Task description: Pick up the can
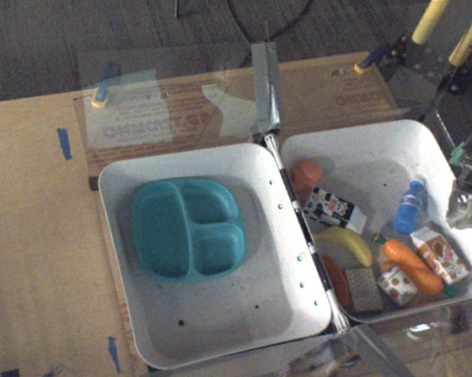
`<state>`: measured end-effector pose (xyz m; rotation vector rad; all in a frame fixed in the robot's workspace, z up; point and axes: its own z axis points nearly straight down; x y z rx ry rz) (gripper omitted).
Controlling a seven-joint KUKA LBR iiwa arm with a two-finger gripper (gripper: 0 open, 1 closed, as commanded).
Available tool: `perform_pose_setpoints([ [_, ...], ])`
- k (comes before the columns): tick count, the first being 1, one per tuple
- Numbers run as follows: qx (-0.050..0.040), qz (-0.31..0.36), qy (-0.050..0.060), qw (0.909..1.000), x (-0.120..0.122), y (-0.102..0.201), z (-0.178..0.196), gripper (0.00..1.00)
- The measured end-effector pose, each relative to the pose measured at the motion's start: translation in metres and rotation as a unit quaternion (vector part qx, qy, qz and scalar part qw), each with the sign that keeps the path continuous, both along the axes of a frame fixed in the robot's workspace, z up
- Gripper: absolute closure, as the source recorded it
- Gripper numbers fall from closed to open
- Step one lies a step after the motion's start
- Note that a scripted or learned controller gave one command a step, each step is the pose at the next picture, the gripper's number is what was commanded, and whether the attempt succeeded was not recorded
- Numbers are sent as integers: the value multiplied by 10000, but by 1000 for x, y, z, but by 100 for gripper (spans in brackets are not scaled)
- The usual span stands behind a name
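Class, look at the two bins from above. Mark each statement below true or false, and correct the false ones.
1. A teal tray lies in the left bin. True.
2. The banana is in the left bin. False: it lies in the right bin, near the divider.
3. A blue bottle is in the right bin. True.
4. The carrot lies on the teal tray. False: it lies in the right bin, between two small cartons.
5. The teal tray has several compartments. True.
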<state>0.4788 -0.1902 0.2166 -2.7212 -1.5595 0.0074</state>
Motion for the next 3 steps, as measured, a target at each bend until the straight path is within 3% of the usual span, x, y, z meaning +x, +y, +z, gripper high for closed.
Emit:
perform_pose_setpoints([
  [1, -19, -617, -13, 9981, 25, 55, 29, 100],
  [2, -24, -948, -9, 9955, 1, 50, 69, 100],
  [3, -33, -2283, -8, 9736, 5, 41, 70, 100],
])
